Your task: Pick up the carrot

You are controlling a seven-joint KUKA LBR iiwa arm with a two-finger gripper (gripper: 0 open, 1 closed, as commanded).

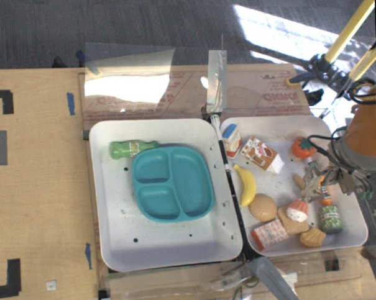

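From here the claw (315, 183) sits low in the right bin (280, 125), blurred into the clutter, so I cannot tell its state. The carrot (327, 196) I make out only as a small orange bit just beside it. Carton (261, 154) and can (330, 219) labels are too small to read.

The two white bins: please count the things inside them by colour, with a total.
Green: 2, bottle, can
Teal: 1, divided plate
Yellow: 1, banana
Red: 2, tomato, packet
Tan: 2, egg-shaped item, shell-shaped pastry
White mixed: 3, cartons, cupcake
Total: 11
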